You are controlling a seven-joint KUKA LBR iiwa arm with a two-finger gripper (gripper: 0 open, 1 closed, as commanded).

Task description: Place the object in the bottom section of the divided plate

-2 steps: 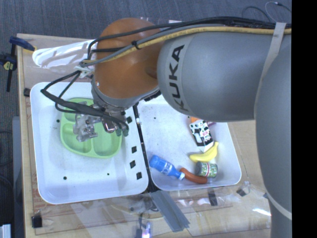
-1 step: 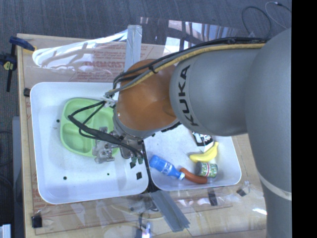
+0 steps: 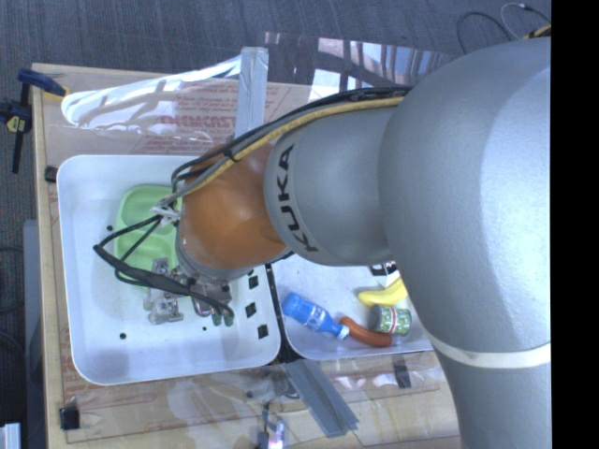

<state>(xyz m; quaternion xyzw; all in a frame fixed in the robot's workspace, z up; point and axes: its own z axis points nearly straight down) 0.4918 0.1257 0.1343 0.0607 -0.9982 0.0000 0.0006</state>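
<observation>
I see the arm (image 3: 374, 185) reaching over the left bin (image 3: 80, 251), and its gripper (image 3: 182, 302) hangs low near the green plate (image 3: 140, 218), most of which is hidden under the wrist. I cannot tell the state of the jaws, nor if any object is between them. In the right bin (image 3: 299, 344) lie a blue bottle (image 3: 309, 314), a banana (image 3: 386, 296) and a small can (image 3: 393, 321). I think I should stay slow here and release only above the plate's bottom section.

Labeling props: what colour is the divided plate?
Green; the plate shows in the camera view, partly hidden by the arm.
</observation>
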